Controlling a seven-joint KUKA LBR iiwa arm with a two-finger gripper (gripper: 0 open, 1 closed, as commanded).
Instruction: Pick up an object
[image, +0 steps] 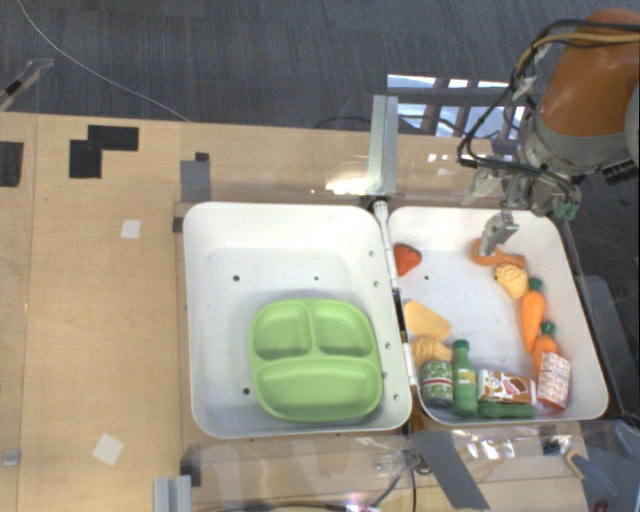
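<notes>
Two shallow white bins sit side by side on a wooden bench, seen from above. The left bin holds a green divided tray. The right bin holds toy food, and that is where anything I might pick lies.

My arm comes in from the upper right, grey w/ an orange band. My pincer hangs over the upper part of the right bin, tips down near a curved orange piece.

What could go wrong, as I judge it:
- The curved orange piece lies against a pale yellow item, and a carrot sits just below. Closing here could catch two things, or nudge one away and grip nothing.
- The piece looks thin and flat, so my tips may slide over it.
- The far wall is near, so a sideways shove could pin the piece against it.
- The front row is crowded: green bottle, small can, red-and-white packet. Poor targets, too tightly packed.

Pincer state: I cannot tell whether it is spread or pressed together; too small and seen end-on. I see nothing pinched in it. It appears close to or touching the orange piece, but contact is unclear.
</notes>
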